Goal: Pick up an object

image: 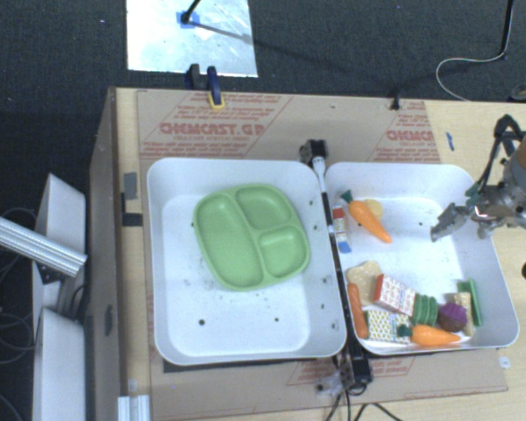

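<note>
White bins sit side by side on the worktop (245, 121). The left bin (180, 323) has a green tray (250, 235) with three parts lying in it. The right bin (421, 191) holds a pile of toy food. An orange carrot (369, 219) lies near the bin's top left corner. Another carrot (435, 336) lies along the front wall, next to a purple toy (454, 314) and some green pieces (425, 308). A small red and white box (394, 293) lies in the middle of the pile. The claw (444, 224) hangs over the bare right side of the right bin, apart from the toys. I cannot tell if it is open or closed, and I see no toy in it.
</note>
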Motion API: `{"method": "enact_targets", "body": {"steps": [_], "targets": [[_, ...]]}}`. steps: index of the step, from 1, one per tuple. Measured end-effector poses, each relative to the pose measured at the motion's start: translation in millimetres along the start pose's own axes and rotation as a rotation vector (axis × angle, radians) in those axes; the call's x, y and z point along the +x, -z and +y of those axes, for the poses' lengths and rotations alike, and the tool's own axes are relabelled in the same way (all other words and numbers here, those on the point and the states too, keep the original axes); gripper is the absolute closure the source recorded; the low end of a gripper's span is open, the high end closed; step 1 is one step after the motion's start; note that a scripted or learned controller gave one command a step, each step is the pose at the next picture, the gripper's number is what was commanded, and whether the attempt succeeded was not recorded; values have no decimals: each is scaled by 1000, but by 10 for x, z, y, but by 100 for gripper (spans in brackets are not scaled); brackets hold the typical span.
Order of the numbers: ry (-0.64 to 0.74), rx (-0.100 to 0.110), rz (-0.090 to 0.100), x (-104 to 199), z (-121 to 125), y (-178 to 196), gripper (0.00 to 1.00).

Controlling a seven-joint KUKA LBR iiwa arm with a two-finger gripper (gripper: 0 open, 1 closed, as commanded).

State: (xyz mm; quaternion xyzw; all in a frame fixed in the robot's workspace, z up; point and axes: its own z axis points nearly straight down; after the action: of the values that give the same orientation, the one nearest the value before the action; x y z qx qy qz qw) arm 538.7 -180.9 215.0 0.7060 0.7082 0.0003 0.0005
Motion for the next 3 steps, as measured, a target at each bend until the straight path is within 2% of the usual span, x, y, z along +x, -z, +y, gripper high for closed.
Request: {"method": "enact_targets", "body": {"steps": [1,2,3], "targets": [[1,-2,0,196,629,-1305,0],[-5,-2,-10,754,736,-1296,0],[-6,-3,-7,852,312,-1299,0]]}}
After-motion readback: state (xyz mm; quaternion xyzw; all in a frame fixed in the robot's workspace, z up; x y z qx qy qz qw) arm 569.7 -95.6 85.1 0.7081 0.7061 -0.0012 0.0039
